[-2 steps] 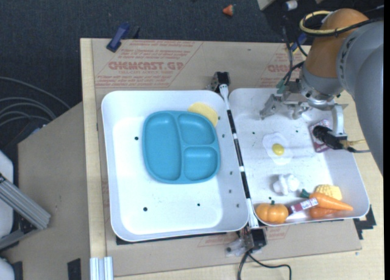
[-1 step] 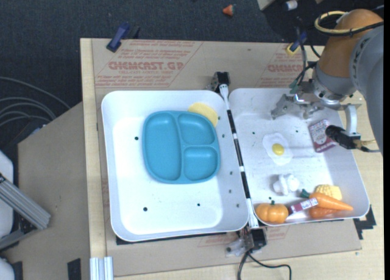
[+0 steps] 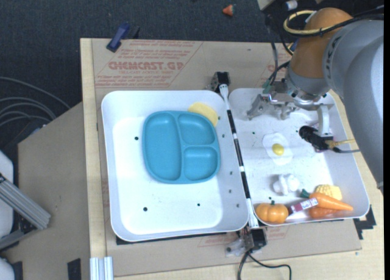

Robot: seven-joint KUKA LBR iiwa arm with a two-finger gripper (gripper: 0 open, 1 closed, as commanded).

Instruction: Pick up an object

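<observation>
At the near rim of the right bin [image 3: 359, 196] lie a small pumpkin [image 3: 272, 212], a carrot [image 3: 329, 201] and corn [image 3: 325, 191]; a white piece [image 3: 284, 183] sits just behind, then a fried egg [image 3: 278, 148] mid-bin. The left bin [image 3: 122, 169] holds a blue divided tray [image 3: 181, 146]. Farthest back, the end effector [image 3: 281, 105] hovers over the right bin's far end — open or closed, I cannot tell. Likely still the approach step; next it must centre over one object — perhaps the egg — and descend.

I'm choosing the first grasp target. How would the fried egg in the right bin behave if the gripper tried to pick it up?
The fried egg lies flat on the floor of the right bin, so fingers would probably struggle to get under it. It looks like a thin toy, likely light and perhaps bendy. Pushed, it would probably slide, not roll.
</observation>
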